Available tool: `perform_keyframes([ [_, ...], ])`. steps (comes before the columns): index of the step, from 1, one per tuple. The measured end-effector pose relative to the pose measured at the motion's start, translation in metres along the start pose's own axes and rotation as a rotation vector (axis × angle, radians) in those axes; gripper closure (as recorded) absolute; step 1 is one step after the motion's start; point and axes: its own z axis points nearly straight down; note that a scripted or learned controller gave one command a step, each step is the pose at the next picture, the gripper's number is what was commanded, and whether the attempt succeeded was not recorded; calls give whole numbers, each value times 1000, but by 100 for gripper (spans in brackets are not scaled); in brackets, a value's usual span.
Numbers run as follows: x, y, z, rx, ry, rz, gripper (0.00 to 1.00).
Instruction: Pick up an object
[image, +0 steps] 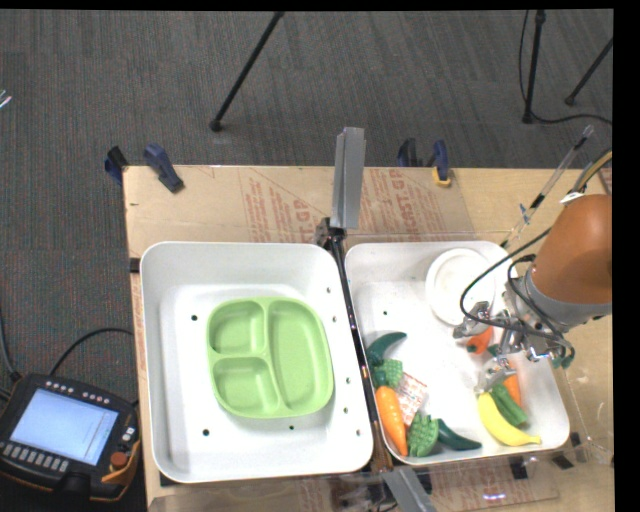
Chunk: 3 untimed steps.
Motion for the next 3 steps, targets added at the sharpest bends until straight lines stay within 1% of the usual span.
perform_keyframes([
  [1,59,23,0,-1,2,49,0],
  [2,58,25,-9,-2,1,42,100],
  [3,58,25,-9,-2,1,42,0],
])
